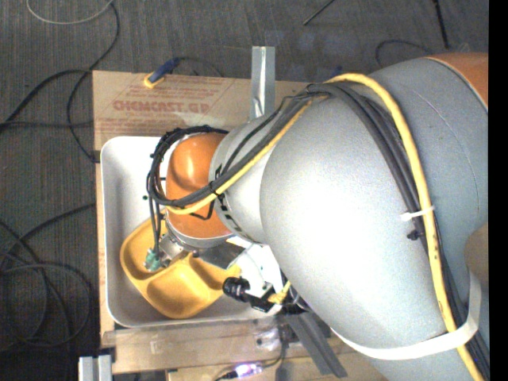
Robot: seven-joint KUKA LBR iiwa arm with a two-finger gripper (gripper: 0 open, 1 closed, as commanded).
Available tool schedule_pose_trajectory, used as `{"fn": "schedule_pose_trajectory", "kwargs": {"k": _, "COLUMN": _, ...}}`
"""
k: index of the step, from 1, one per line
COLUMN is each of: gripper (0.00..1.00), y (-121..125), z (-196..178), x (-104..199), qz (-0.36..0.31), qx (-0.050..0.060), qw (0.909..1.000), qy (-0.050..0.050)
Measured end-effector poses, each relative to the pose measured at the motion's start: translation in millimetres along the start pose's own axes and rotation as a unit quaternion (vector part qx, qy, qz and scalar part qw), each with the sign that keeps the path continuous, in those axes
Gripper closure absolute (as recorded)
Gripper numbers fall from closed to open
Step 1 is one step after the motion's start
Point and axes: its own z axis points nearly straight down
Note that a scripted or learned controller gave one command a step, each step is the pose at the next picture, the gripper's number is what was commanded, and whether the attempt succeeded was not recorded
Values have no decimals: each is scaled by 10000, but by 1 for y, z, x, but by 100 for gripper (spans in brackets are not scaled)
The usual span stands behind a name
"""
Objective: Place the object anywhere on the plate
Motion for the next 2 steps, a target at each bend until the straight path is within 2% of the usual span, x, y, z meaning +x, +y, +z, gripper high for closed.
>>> {"fn": "schedule_pose_trajectory", "kwargs": {"k": 1, "gripper": 100, "y": -2, "z": -5, "x": 14, "qz": 1461, "qx": 91, "qw": 9892, "qy": 24}}
{"fn": "schedule_pose_trajectory", "kwargs": {"k": 2, "gripper": 100, "y": -1, "z": -10, "x": 14, "qz": 1448, "qx": 111, "qw": 9894, "qy": 25}}
